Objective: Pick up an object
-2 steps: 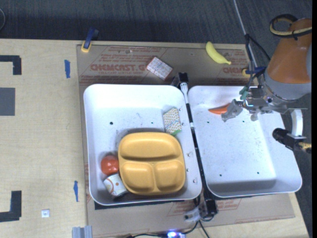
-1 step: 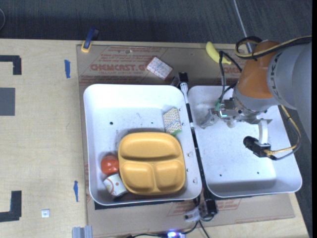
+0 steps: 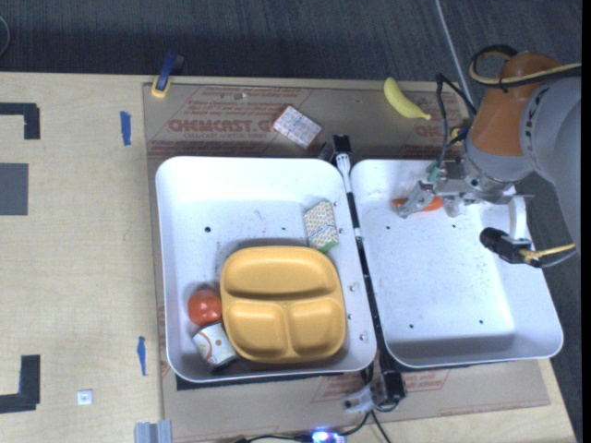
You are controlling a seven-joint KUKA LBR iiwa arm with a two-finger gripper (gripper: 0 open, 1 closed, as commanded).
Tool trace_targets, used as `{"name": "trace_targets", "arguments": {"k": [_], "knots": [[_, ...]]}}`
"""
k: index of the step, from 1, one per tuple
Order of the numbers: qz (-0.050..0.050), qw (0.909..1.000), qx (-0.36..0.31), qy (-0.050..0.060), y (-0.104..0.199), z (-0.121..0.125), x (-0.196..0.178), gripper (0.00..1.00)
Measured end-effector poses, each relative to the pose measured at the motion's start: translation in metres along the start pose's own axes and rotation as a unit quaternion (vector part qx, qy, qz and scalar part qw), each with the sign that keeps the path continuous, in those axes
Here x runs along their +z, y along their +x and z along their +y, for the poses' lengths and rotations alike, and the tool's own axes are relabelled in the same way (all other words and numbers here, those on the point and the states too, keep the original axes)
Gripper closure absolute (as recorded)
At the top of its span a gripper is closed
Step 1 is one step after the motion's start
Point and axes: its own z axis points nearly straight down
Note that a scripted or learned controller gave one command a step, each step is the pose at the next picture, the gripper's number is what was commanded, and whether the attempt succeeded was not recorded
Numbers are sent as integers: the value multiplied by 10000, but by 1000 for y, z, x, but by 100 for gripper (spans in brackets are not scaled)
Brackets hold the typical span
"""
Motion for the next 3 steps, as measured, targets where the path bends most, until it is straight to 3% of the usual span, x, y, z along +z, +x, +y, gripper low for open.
{"name": "trace_targets", "arguments": {"k": [1,2,3], "knots": [[-5,10000,-3,-6,0,1,-11,100],[7,10000,-13,-3,67,-17,-100,100],[10,10000,2,16,51,-120,-139,100]]}}
